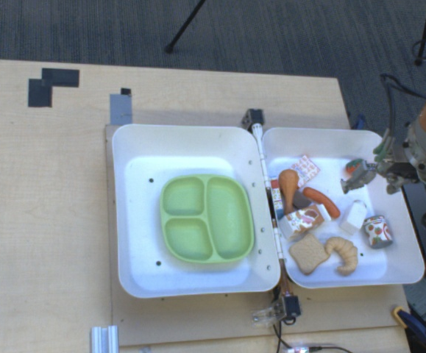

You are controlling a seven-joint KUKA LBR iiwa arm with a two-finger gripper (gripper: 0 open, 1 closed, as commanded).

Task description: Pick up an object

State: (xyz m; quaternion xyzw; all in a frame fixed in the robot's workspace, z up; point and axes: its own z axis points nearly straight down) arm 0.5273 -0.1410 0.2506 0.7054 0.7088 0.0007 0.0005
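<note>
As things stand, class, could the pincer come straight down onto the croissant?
Probably yes: the croissant lies uncovered near the right bin's front edge, bread slice beside it, nothing on top.

Bright, even light falls across the whole scene, washing the table (43, 197) pale and flat. The two white bins (190, 142) glare a little along their rims, and the left one picks up a faint green tint around the green tray (207, 219). Shadows are soft and short, hugging the small items. Detail is grainy and slightly soft, and the arm at the right edge looks blurred.
</note>
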